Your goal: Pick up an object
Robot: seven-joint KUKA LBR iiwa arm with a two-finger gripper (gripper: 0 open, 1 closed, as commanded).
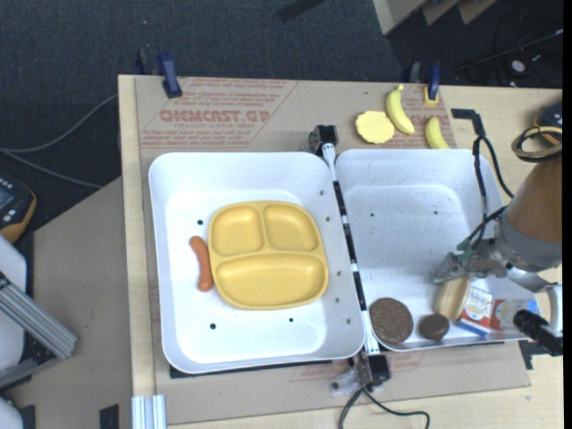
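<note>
Camera view, arm: I see the arm (536,217) come in from the right edge, its orange band above the grey wrist, which bends down toward the right bin's near right corner.
Gripper: the gripper (458,273) sits low over the right bin (402,195), just above a tan bread-like piece (451,298); I cannot tell how its fingers stand.
Things to pick, right bin: all crowd the near edge. I count one large brown disc (391,320) at the near left corner, one small brown disc (434,327) beside it, the tan piece, and one white packet with red and blue print (487,309) toward the right.
Open room, right bin: the far and middle floor is bare white, away from the walls.
Left bin: the left bin (179,239) holds one yellow divided plate (266,254) with three compartments, and one orange sausage (202,263) touching the plate's left rim.
Behind the bins: on the board I count two bananas (399,111) (436,133) and one round yellow piece (374,127).
</note>
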